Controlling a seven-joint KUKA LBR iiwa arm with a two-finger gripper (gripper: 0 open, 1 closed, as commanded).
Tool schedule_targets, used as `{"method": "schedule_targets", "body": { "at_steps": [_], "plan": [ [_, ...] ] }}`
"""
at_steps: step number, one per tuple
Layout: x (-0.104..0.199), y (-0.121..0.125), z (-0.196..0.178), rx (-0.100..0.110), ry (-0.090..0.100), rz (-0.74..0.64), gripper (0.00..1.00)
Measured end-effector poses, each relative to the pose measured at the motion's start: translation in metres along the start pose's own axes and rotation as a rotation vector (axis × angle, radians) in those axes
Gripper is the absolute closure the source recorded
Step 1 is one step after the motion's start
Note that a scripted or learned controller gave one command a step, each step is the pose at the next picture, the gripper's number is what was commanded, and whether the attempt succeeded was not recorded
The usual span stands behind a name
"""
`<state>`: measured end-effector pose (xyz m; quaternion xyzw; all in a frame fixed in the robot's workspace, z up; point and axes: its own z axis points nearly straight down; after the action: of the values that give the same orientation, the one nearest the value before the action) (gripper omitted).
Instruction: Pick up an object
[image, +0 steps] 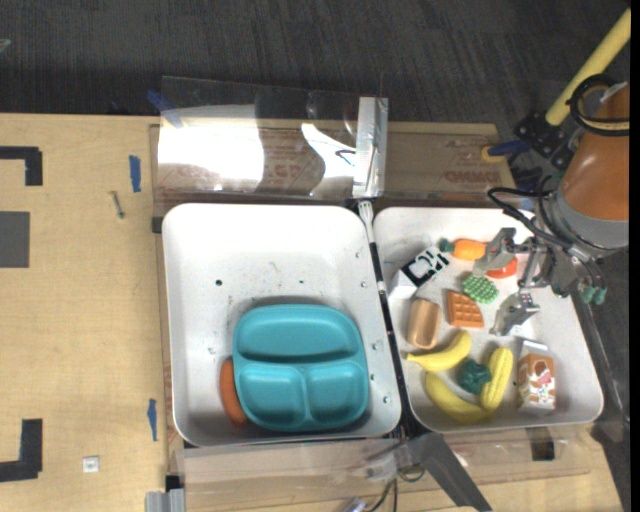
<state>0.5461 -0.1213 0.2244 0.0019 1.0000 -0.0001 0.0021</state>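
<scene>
where the teal tray (298, 375) sits, orange thing (229, 392) half hidden beneath

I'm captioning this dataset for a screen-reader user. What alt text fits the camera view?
A grey arm's end effector hovers over the right white bin of toy food, including bananas, a waffle and a carrot. The left white bin holds a teal divided tray.

Two bins sat side by side on the bench (70, 300), divided tray (298, 366) lay in left bin (200, 250), right bin (590, 390) held bananas (455, 370), waffle (463, 309), carton (536, 381), claw (512, 280) hung above the waffle's right.
</scene>
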Motion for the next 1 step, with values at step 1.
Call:
{"method": "schedule_targets", "body": {
  "at_steps": [1],
  "plan": [
    [0.0584, 0.0248, 0.126, 0.001, -0.01, 0.099, 0.0]
  ]
}}
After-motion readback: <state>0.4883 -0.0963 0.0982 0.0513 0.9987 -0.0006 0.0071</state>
